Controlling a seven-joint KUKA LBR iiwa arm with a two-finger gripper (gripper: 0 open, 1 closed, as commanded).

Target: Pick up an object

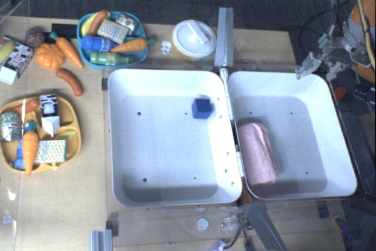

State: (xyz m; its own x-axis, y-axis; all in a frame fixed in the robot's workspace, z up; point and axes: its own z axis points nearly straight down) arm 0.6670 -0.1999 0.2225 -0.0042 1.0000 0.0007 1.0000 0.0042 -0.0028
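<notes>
On the far left of the bench, well to the left of the left bin point(117, 126), there is a yellow tray point(70, 144) with toy food in it, and above it lie a small orange pumpkin point(49, 56) and a toy sausage point(70, 82). Behind the left bin, near its back left corner, stands a blue bowl point(113, 59) full of toy vegetables and small boxes. A white round lid point(195, 39) lies behind the back right corner of the same bin. Inside the left bin, a small blue cube point(202, 107) sits on the floor, near the back wall and close to the right wall. To the right of the left bin, touching it along the edge, is the right bin point(329, 126). A pink rolled cloth point(257, 151) lies in it, beside its left wall and toward the front. The gripper point(322, 62) hangs above the back right corner of the right bin, far from the cube and the cloth. It is too small and blurred to tell how far it is open, and nothing can be seen in it.
</notes>
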